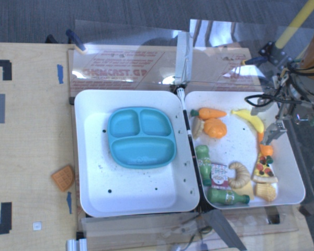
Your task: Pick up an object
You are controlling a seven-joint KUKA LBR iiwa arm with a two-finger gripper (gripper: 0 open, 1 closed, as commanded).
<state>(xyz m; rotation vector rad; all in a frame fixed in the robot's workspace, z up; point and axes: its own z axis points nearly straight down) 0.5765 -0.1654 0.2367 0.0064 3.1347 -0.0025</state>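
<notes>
Two white bins sit side by side on the table. The left bin point(94, 192) fills the middle of the frame and holds a blue divided plate point(142, 137), lying flat toward its upper half. The right bin point(293, 184) is the crowded one, in the lower right of the frame.

In that right bin, a carrot point(211, 112) lies near the top, with an orange point(215, 128) just below it, the two touching or nearly so. A banana point(250, 120) curves to the right of them. Down the bin's left side is a green bottle point(203, 158), and another green bottle point(226, 196) lies along the lower edge. Between them are a small pink packet point(219, 174) and a croissant point(239, 173). At the lower right lies a pizza slice point(264, 167), with a pale bread piece point(267, 191) below it.

The pincer point(275, 132) reaches in from the right edge of the frame and hangs over the right side of the right bin, just right of the banana and above a small orange piece point(265, 150). Its tips are dark against the cables behind, and I cannot tell how far apart they are or whether anything is between them.

Out on the table at the lower left, well apart from both bins, a brown cracker point(63, 177) lies by itself.
</notes>
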